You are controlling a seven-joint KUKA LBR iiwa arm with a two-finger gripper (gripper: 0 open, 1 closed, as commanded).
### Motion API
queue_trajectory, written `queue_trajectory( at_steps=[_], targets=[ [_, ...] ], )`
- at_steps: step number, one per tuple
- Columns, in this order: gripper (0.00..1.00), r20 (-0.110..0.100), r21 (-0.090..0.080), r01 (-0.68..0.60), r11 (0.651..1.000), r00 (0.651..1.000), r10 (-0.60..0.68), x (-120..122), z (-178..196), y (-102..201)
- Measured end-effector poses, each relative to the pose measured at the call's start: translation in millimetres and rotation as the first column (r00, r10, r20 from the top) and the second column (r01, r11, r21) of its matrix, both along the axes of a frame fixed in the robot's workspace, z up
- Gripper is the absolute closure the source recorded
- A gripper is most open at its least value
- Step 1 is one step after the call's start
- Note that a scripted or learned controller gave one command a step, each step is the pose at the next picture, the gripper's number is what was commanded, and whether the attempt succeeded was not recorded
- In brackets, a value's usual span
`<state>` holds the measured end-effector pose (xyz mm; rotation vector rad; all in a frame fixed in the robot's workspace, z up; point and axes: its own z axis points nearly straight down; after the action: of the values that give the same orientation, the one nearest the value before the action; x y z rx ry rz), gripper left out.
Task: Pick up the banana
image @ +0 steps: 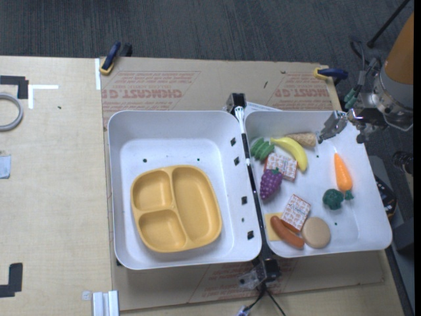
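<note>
The arm [400, 64] is grey with an orange band, the orange showing as a rounded block above the wrist. Below the band sits a pale grey collar, then a darker wrist of metal brackets with small green parts on the side. Thin black cables loop by the wrist. The gripper [331, 126] ends in slim silvery metal jaws.

arm [402, 58] cut off at right edge
</note>
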<state>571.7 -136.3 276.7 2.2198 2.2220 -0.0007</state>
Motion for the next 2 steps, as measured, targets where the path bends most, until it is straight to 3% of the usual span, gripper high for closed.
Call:
queue_trajectory(
  at_steps=[1, 2],
  targets=[
    [0.0, 0.003, 0.0, -0.226, 0.974, 0.974, 0.226, 50, -177, 34],
    [1.0, 0.008, -0.002, -0.223, 0.975, 0.975, 0.223, 52, -165, 33]
  ],
)
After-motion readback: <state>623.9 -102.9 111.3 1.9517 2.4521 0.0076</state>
